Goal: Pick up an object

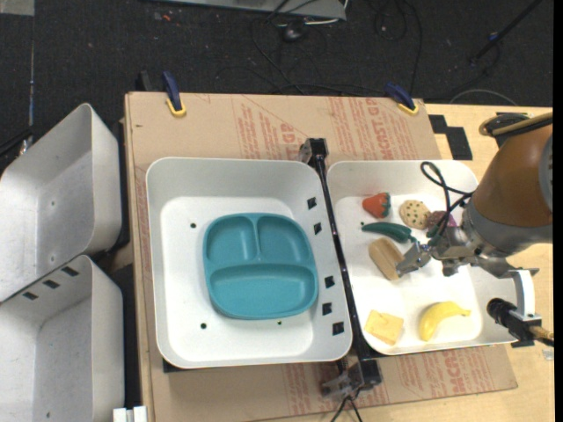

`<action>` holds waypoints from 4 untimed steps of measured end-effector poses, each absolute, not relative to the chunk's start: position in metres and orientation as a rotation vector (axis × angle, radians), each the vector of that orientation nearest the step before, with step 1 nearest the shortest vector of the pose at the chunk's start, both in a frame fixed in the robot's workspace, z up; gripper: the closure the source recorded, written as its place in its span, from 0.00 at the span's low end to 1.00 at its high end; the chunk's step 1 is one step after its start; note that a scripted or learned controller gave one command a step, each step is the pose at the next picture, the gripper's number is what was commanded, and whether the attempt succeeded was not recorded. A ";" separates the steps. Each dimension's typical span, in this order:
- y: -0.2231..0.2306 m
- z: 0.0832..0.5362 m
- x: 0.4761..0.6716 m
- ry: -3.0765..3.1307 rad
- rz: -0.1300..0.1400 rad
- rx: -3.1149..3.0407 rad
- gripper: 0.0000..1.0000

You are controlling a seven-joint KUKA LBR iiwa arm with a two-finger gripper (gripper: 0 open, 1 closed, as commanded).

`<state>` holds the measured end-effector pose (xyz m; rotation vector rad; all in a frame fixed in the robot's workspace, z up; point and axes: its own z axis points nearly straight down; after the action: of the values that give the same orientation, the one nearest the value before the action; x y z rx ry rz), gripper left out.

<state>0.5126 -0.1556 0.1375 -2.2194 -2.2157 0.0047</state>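
Observation:
The right bin (pixel 352 192) holds several toy foods: a red strawberry (pixel 376 204), a speckled cookie (pixel 413 211), a green pepper (pixel 387 230), a tan bread block (pixel 384 258), a yellow cheese wedge (pixel 384 327) and a banana (pixel 442 318). My gripper (pixel 431 264) hangs over the middle of this bin, just right of the bread block and above the banana. Its two silver fingers stand apart, open, with nothing between them. One fingertip (pixel 410 262) is close to the bread block's right end.
The left bin (pixel 167 236) carries a teal divided plate (pixel 259 266). A black divider (pixel 330 236) runs between the bins. The grey and orange arm (pixel 519 192) covers the right bin's far right part. A black cable (pixel 437 183) loops above the gripper.

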 end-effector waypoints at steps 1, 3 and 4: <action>-0.155 0.090 0.512 -2.218 0.002 -2.221 0.00; -0.149 0.154 0.523 -2.229 -0.004 -2.220 1.00; -0.152 0.196 0.524 -2.227 -0.002 -2.220 1.00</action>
<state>0.5239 -0.1516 0.1961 -2.2202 -2.2272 -0.0020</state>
